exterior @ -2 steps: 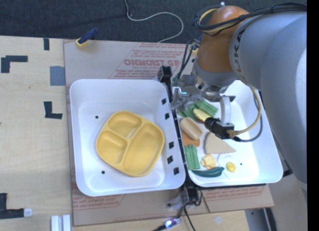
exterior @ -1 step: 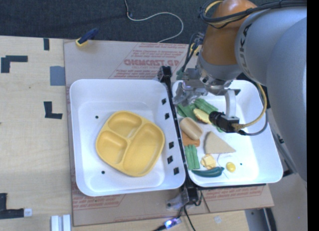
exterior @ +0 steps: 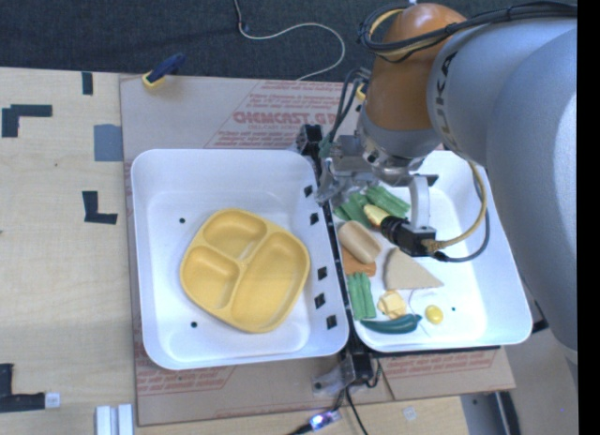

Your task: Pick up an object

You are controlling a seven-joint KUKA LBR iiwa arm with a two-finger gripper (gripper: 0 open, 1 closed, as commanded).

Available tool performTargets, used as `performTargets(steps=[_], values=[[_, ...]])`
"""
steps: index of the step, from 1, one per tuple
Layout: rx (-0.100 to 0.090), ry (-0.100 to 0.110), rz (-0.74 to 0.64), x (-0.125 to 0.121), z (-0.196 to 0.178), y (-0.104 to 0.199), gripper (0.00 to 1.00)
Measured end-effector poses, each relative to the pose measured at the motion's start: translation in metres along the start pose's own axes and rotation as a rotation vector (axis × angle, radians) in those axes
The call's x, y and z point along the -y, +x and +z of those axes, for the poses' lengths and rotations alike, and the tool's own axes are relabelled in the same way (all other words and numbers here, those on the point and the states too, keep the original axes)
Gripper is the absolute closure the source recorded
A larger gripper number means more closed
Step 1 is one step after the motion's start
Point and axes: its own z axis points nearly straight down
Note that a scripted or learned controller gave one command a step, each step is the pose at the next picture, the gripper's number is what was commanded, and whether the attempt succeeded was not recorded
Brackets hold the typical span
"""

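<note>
Near edge of the right-hand shallow white bin (exterior: 487, 330): a dark green curved pod-like piece (exterior: 394, 324) lies along the rim, with a small yellow round piece (exterior: 433, 313) and a yellow lumpy piece (exterior: 393, 304) just behind it. None is touched by the arm.

Middle of that bin: a pale tan wedge-shaped piece (exterior: 410, 272) sits beside a green ridged strip (exterior: 362, 294) that runs along the bin's left wall. A tan bread-like roll (exterior: 357, 240) lies just beyond, against an orange piece partly hidden beneath it.

Far left of the same bin: the two-finger gripper (exterior: 367, 191) hangs over a cluster of green stalk-like pieces (exterior: 375, 206) with a yellow piece among them. Whether it is spread or closed cannot be told; the wrist housing covers it, and no item can be confirmed in its grasp.

Left-hand shallow white bin (exterior: 150, 236): a yellow moulded plastic divided plate (exterior: 246, 270) rests near its centre, well apart from the arm.

Assessment: the step in hand appears to be the approach to a pick in the crowded far-left corner. Recommended practice: settle on one piece standing clear of its neighbours, descend straight, and keep off the bin's left wall. The stalks lie close together, so a double catch or a slip is a fair risk; the roll or wedge would offer a cleaner hold
</note>
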Motion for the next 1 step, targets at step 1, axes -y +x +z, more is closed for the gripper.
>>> performTargets(steps=[1], values=[[0.001, 0.0, 0.001, -0.0005, 0.0059, -0.0092, 1.0]])
